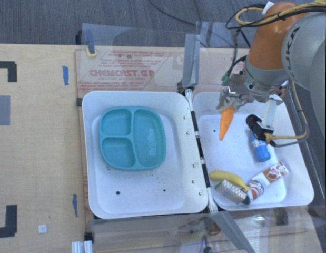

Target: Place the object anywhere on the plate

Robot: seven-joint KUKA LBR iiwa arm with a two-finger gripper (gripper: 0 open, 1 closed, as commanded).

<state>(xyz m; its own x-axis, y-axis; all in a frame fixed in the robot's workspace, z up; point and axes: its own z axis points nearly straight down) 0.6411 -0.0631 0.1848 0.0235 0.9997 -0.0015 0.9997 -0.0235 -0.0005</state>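
Observation:
A teal plate point(132, 138) with three compartments lies in the left bin point(94, 183). Over the upper left part of the right bin point(299, 194), my gripper point(230, 105) points down. An orange carrot point(225, 124) hangs from it, its thick top end caught between the fingers and its tip pointing toward the bin floor. The gripper is shut on the carrot, to the right of the divider between the bins and well away from the plate.
In the right bin lie a blue bottle point(262, 151), a yellow banana point(228, 178), a grey-brown packet point(231, 193) and a red-and-white tube point(267, 179). The ridge where the two bins meet point(197, 141) lies between carrot and plate.

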